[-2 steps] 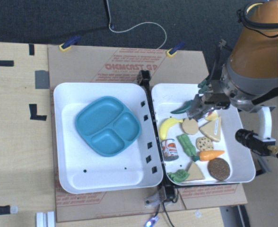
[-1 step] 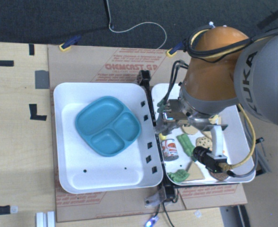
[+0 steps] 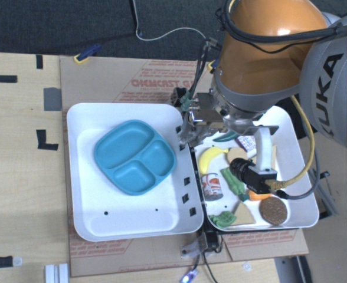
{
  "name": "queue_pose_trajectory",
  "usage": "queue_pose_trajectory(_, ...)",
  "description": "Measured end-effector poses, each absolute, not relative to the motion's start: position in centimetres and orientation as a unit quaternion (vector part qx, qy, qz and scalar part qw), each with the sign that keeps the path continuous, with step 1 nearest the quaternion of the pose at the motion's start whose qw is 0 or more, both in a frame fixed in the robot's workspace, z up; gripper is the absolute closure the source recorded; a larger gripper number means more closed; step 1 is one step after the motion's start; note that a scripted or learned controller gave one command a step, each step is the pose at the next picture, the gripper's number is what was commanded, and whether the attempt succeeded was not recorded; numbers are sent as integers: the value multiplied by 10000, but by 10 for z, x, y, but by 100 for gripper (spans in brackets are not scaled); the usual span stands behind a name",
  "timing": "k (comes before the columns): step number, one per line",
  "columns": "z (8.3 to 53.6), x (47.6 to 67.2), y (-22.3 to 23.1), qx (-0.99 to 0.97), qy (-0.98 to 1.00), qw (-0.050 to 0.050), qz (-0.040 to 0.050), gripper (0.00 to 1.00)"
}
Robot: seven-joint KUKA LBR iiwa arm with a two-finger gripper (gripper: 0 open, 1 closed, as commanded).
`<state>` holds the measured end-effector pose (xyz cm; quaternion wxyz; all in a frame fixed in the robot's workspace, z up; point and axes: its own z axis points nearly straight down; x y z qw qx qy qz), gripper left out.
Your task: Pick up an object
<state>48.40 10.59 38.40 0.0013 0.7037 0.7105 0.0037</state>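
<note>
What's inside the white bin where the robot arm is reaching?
The right bin holds a banana, a small can, green leafy pieces, something orange and a brown round disc. The arm covers the bin's far part, so anything there is hidden.

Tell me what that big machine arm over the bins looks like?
The arm is bulky and rounded: a glossy orange dome sits over a grey body with dark lettering along its side. Black cables loop around the dome and a yellow cable curves down beside it. At its end is a metal gripper with wiring.
</note>
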Motion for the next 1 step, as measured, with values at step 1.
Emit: queue_pose_trajectory(1,389,483,102,7057,7085,-6,-17,100)
